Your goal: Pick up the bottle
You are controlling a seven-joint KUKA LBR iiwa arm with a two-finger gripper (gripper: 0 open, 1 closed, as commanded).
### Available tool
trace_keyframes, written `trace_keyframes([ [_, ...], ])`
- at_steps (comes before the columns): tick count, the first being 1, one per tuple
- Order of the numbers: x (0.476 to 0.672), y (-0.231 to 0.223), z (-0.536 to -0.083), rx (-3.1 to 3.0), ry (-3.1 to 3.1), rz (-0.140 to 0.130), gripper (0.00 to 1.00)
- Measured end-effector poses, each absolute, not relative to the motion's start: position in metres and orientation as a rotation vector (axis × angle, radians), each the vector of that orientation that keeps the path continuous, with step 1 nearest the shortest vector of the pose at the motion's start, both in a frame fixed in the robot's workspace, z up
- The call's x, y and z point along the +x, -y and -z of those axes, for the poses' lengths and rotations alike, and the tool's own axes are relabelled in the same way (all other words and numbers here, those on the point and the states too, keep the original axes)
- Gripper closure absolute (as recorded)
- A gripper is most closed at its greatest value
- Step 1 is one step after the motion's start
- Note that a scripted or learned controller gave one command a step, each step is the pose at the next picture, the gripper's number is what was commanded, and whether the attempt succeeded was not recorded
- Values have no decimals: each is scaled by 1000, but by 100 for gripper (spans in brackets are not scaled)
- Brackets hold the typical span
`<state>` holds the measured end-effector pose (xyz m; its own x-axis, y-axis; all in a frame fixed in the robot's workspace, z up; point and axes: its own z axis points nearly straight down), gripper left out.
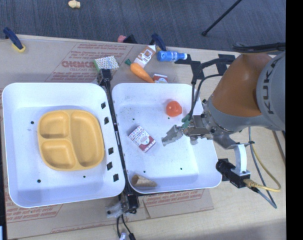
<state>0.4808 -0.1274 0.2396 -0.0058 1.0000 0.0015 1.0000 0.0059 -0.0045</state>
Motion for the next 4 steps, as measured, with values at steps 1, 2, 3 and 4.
trace_keyframes([
  [1, 547, 156, -148, -2567, 1806, -5, 0],
  [2, 547, 156, -159, -2562, 1810, -6, 100],
  [3, 477, 157, -128, -2664, 1655, -6, 100],
  [4, 476, 155, -186, -2485, 1918, -2, 100],
])
